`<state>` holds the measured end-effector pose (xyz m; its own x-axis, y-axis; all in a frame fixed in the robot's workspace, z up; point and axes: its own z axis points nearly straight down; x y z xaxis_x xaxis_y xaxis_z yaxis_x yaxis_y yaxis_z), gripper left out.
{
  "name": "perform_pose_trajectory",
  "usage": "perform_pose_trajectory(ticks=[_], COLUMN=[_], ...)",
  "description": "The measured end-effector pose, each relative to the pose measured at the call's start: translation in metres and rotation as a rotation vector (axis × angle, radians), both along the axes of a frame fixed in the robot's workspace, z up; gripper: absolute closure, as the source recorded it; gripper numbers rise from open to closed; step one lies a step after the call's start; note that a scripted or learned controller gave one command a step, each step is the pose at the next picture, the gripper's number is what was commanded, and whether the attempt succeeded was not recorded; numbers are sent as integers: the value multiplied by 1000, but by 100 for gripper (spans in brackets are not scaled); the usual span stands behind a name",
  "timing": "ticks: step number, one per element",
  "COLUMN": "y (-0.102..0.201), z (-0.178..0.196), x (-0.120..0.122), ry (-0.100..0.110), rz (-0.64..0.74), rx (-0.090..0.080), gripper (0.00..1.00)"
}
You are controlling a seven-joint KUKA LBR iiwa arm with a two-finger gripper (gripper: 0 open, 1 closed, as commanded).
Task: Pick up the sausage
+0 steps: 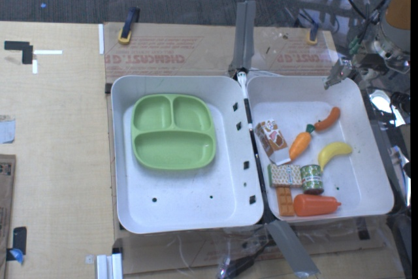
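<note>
Pale wood table (pixel 52 140), carrying two white bins side by side; largest items noted first. Left bin (pixel 183 212) is given over to a green divided plate (pixel 174 132), set flat toward the far left, likely as a drop spot. Right bin (pixel 366 160) holds all the toy food, bunched toward its left and near walls, so the far right corner is left bare for the arm's approach.

Arm (pixel 398 3) is seen at the upper right, orange band showing; the hand (pixel 339 73) is poised over the right bin's far rim, well apart from any item. Whether it is wide or narrow cannot be told from this angle. Nothing is seen held.

Items in the right bin, by size: a large orange piece (pixel 317 205) at the near wall, a snack box (pixel 272 141), a banana (pixel 334 153), a carrot (pixel 300 144). The sausage (pixel 328 118), reddish-orange, is lying tilted beyond the banana, just beside the carrot's green top. It is the item nearest the hand, with open floor on its far side, so a descent from there is judged simplest. A green can (pixel 312 179) is smallest.
</note>
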<state>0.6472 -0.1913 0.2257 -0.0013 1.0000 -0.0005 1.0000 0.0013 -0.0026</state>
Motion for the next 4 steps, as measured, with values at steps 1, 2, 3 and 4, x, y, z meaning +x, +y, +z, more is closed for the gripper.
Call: perform_pose_trajectory(ticks=[1, 2, 3, 4], y=[-22, -25, 39, 0], z=[-133, -123, 6, -15], x=[-30, -30, -22, -29], ry=[-4, -6, -4, -1], rz=[112, 111, 121, 107], rx=[10, 3, -1, -1], gripper=[0, 100, 100, 100])
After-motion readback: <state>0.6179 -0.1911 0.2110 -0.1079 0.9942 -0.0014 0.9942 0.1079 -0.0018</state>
